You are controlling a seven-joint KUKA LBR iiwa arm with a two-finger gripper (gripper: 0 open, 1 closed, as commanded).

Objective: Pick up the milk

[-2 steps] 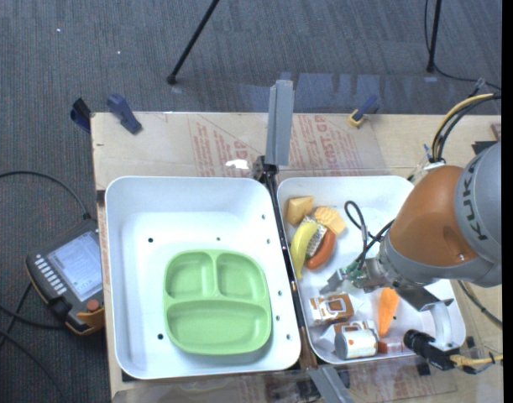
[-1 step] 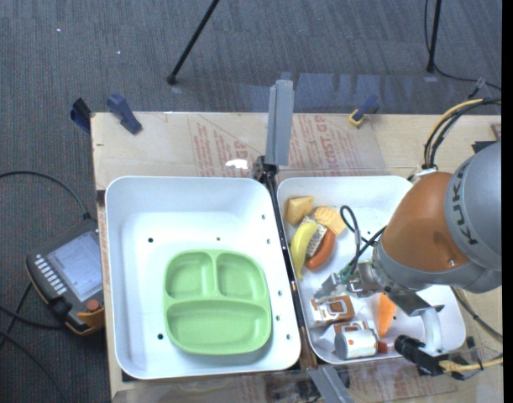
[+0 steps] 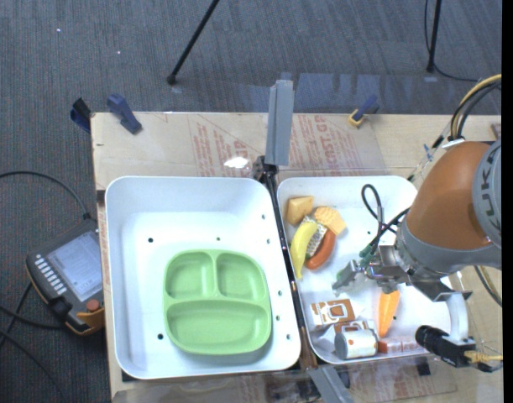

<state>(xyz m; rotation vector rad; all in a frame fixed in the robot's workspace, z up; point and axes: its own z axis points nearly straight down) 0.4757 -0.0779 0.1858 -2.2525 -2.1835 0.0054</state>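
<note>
Green and three-sectioned, a plate [image 3: 217,300] lies in the left bin [image 3: 126,225], while in the right bin [image 3: 407,187] the milk carton [image 3: 333,312] lies near the front, left of a carrot [image 3: 388,311], with the gripper [image 3: 365,269] just above it, its opening unreadable.

You see glossy white plastic bins [image 3: 126,225], a matt green plastic tray [image 3: 216,305], and a printed paper-looking milk carton [image 3: 333,313].
</note>
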